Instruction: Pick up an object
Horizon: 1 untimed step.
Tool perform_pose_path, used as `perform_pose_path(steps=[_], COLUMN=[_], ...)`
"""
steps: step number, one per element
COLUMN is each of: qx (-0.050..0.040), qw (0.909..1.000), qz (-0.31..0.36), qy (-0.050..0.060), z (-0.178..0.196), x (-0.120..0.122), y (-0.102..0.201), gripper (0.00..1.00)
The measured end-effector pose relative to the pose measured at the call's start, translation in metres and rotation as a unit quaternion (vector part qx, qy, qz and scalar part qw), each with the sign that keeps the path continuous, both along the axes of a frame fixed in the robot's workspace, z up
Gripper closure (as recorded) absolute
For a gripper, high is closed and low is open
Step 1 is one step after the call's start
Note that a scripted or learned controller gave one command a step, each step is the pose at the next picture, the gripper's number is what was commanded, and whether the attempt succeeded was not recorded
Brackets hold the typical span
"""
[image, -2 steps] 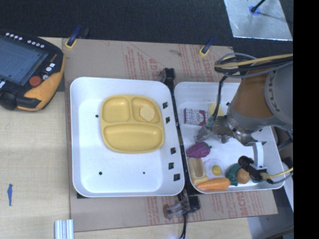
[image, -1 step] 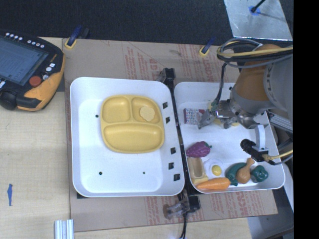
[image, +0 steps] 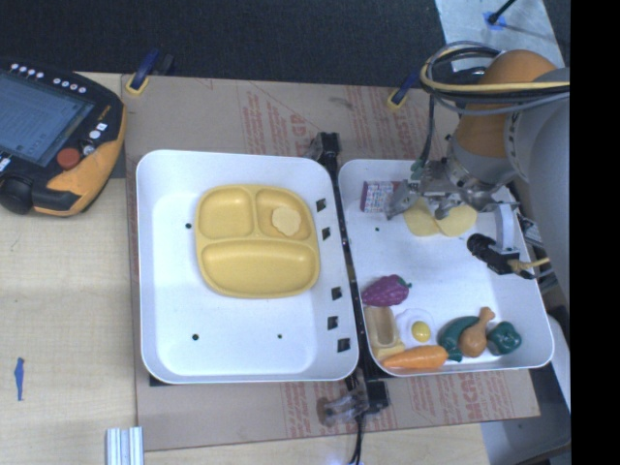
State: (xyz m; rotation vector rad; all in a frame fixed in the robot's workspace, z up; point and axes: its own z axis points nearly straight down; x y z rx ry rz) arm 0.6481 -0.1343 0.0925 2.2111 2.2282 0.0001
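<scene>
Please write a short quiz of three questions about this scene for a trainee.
1. True or false: the yellow tray lies in the left bin.
2. What lies closest to the claw? A) carrot B) pale yellow pieces C) fried egg
3. Fill in: the purple item lies in the ___ bin.

Key: 1 true; 2 B; 3 right
</scene>
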Motion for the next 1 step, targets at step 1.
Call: perform_pose_path(steps=[1], qx=[0.0002], qw=[1.0000], qz=[0.000], qy=[0.001], z=[0.0001], x=[0.0090], y=[-0.0101], gripper=[0.00])
